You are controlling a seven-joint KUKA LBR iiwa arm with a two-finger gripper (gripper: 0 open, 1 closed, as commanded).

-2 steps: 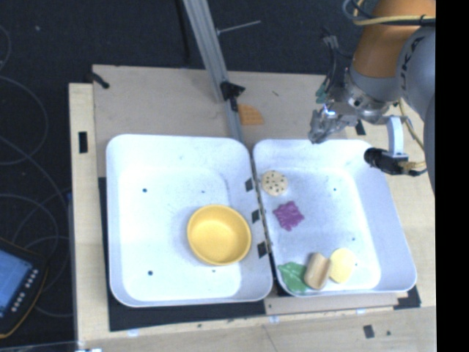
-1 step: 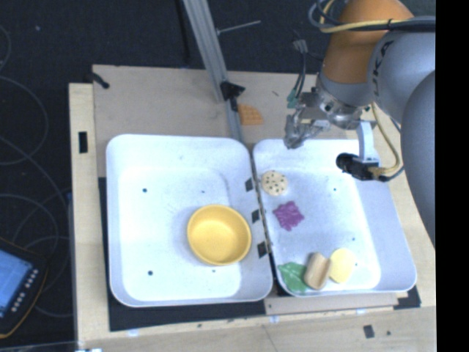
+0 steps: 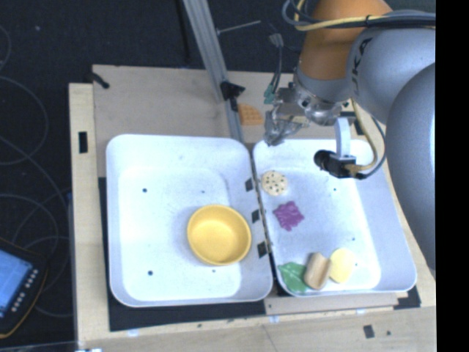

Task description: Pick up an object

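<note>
- Objects for picking sit in your right bin (image 3: 366, 196): a speckled cookie (image 3: 274, 182) near its left wall, a purple piece (image 3: 289, 215) just below it, and a green item (image 3: 292, 275), a tan roll (image 3: 316, 270) and a yellow lump (image 3: 342, 265) clustered at the near edge
- Your left bin (image 3: 146, 167) carries a yellow bowl (image 3: 218, 235)
- Your tool (image 3: 277, 134) hangs over the right bin's far left corner, apart from every object; I cannot tell its state

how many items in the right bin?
5: cookie near the divider, purple piece mid-bin, green piece, tan cylinder and yellow lump clustered at the near edge. None look hidden.
</note>
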